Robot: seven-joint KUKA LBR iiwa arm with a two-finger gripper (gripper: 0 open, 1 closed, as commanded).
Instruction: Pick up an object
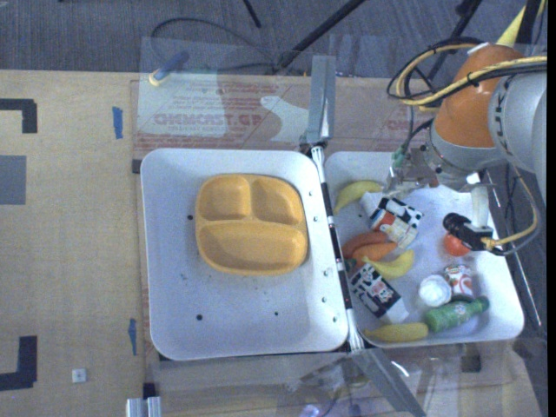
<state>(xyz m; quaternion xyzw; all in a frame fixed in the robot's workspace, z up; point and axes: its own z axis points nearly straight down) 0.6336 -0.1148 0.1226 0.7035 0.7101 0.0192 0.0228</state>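
My gripper [407, 177] hangs low over the far part of the right bin [508, 315], below the orange wrist band. Just beneath and in front of it lies a black, white and orange carton [399, 219]. A yellow banana [354, 193] lies to the gripper's left. Nearer the front are an orange vegetable [368, 247], a second banana [396, 264], a black and white carton [375, 290], a white cap [432, 291], a green bottle [453, 314] and a third banana [398, 331]. A red fruit [456, 245] sits at the right.
The left bin [165, 302] holds a yellow divided plate [252, 224]. A metal divider [330, 233] separates the two bins. A small red and white can [459, 278] stands near the right wall. Cables loop around the arm at the upper right.
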